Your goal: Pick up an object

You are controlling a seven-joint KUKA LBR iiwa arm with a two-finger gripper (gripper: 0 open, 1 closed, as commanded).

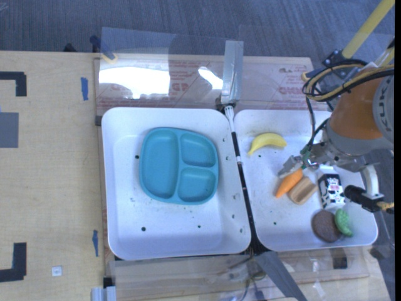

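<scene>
The right bin [276,224] holds a yellow banana [266,143] at its back left. An orange carrot [288,184] lies at the middle, touching a tan bread-like piece [301,190]. A black-and-white toy [331,190] lies to their right, with a brown disc [325,226] and a green piece [343,222] near the front right corner. My gripper [301,164] hangs just above the carrot's upper end, with the arm's orange band behind it to the right. Nothing visibly sits in the gripper.
The left bin [125,218] holds a blue divided plate [178,165] at its middle. A raised rim [237,162] separates the two bins. Black cables [326,80] loop above the arm at the back right. Wooden bench surface lies to the left.
</scene>
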